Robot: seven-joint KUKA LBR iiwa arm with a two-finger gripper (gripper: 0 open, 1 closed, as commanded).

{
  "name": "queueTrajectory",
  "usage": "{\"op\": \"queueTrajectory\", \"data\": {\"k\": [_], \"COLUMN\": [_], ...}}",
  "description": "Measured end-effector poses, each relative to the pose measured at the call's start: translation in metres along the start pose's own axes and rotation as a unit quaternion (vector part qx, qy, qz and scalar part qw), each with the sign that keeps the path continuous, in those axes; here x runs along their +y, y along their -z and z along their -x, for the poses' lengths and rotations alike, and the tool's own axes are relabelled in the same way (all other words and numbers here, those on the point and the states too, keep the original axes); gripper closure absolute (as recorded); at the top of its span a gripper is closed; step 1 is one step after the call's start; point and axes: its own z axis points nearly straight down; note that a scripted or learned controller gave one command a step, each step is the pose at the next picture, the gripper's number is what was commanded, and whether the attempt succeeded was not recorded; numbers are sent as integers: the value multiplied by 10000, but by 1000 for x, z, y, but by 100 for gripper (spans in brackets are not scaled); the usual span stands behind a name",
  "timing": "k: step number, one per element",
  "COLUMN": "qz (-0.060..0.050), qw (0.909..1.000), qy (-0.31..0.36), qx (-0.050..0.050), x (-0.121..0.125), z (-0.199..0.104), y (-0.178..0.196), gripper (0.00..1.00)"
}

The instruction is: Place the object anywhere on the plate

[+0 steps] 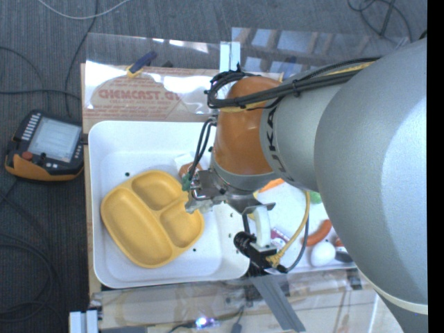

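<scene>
Grey KUKA arm [361, 158] overhangs the right bin; jaws state cannot be determined, positioned at the right rim of the yellow sectioned plate [149, 217].

The yellow plate [149, 217] is looking like smooth, slightly glossy plastic, the white bin [132, 144] is showing a smooth sheen, and the grey arm [368, 158] is appearing satin-painted.
</scene>
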Motion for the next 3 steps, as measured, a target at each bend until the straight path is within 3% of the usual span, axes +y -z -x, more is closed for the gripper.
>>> {"op": "queueTrajectory", "data": {"k": [1,2,3], "qz": [1,5,-5], "qw": [9968,9996,9788], "qy": [803,280,2049], "qx": [2,-7,5], "x": [-12,-10,-11], "z": [-16,-45,-46], "y": [-6,42,-43], "gripper": [100,100,100]}}
